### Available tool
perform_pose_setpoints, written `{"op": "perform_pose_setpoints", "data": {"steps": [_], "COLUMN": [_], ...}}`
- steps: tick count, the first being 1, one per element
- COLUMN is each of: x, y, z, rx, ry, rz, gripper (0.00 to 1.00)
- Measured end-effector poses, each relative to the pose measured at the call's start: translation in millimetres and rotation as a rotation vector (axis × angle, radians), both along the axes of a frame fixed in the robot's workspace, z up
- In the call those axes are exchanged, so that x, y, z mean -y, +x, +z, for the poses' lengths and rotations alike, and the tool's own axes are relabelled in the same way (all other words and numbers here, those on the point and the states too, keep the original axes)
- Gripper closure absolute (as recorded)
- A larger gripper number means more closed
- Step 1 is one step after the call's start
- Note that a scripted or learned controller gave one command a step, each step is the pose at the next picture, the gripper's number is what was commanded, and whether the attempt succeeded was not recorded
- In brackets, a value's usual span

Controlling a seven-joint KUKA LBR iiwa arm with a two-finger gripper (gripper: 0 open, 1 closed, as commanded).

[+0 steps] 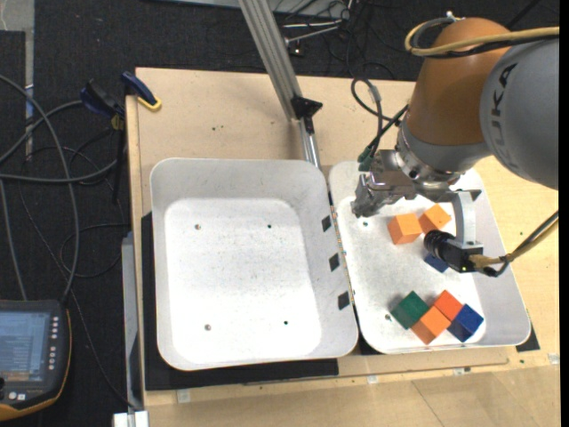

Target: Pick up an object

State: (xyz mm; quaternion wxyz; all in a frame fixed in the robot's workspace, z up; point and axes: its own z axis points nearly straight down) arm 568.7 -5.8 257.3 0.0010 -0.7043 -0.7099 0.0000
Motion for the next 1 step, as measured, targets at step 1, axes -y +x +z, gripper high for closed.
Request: {"op": "perform_pose_setpoints", "data": {"steps": [1], "x": [-45.6], "y": [-0.2], "z": [-13.5], "rx": [-0.002], "ry": [0.000], "rz": [0.000], "gripper": [1.00]}}
